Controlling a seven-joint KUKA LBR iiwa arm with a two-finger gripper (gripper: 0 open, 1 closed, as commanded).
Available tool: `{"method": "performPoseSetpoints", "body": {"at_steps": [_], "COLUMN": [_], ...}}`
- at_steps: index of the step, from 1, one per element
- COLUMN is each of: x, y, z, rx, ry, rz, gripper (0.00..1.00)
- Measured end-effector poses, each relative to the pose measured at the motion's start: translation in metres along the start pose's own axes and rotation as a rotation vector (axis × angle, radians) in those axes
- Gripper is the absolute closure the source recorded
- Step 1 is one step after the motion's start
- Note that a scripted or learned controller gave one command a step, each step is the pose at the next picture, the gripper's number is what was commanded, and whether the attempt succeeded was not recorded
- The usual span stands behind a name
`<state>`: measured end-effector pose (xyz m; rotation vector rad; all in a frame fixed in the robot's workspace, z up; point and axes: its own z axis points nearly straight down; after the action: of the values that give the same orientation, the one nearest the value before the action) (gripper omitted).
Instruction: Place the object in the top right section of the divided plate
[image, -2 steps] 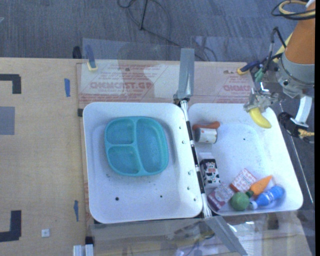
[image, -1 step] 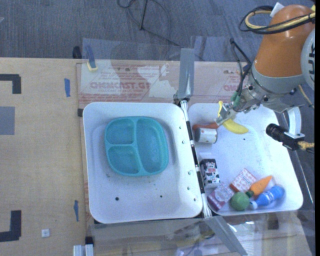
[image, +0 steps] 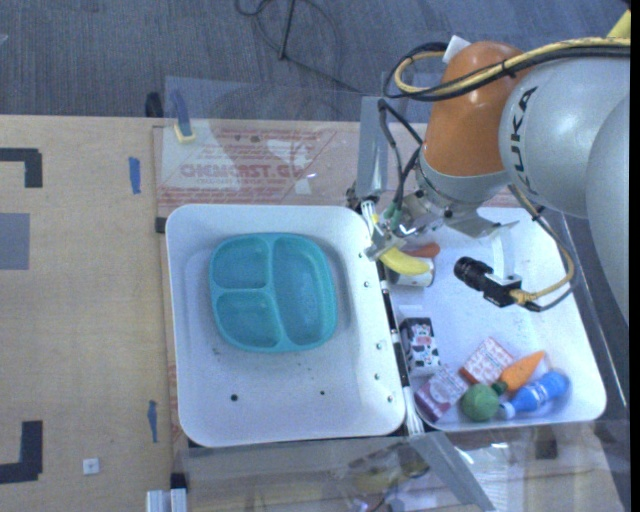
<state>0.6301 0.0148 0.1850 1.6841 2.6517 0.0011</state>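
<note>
Pincer (image: 392, 240) largely hidden under wrist, banana (image: 405, 262) partly covered, plate (image: 272, 292) unobstructed

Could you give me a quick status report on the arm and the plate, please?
Gripper low over the right bin, at a yellow banana-like toy. Divided plate in the left bin, nothing in its sections. Grasp unconfirmed.

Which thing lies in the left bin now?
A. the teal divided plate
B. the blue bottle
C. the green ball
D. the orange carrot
A: the teal divided plate lies in the left bin; the carrot, bottle and ball lie in the right bin.
</note>
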Motion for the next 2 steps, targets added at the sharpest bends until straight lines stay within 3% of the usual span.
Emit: {"method": "performPoseSetpoints", "body": {"at_steps": [1, 2], "x": [0.056, 0.134], "y": [0.067, 0.102], "z": [-0.001, 0.025], "rx": [-0.004, -0.004], "ry": [-0.001, -0.001], "rz": [-0.026, -0.001], "gripper": [1.00, 1.00]}}
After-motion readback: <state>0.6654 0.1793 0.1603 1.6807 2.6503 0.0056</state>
